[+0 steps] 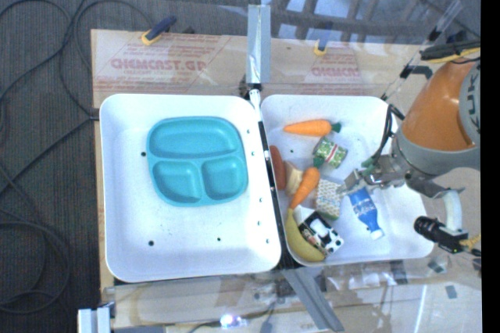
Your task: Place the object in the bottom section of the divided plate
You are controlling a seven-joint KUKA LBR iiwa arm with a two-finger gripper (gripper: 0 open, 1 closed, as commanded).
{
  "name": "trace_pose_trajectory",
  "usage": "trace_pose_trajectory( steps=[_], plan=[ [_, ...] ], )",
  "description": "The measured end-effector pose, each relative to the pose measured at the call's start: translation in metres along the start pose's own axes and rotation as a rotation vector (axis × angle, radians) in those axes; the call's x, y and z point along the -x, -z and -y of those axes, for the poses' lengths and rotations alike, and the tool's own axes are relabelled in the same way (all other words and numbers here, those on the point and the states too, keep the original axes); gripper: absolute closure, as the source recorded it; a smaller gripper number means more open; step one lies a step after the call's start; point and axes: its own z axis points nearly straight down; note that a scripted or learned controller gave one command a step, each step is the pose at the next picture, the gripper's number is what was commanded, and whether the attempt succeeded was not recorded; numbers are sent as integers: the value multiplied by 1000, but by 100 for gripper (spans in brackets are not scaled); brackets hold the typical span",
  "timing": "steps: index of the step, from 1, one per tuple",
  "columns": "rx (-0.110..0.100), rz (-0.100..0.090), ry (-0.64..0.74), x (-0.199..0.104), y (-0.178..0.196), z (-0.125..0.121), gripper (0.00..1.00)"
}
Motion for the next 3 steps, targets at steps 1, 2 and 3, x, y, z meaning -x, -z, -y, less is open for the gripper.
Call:
trace_pose_trajectory(
  steps=[1, 2, 3],
  plan=[
    [-1, 2, 81, -70, 23, -48, 100],
    [0, 6, 265, -168, 137, -109, 100],
    [-1, 8, 284, -228, 131, -173, 100]
  ],
)
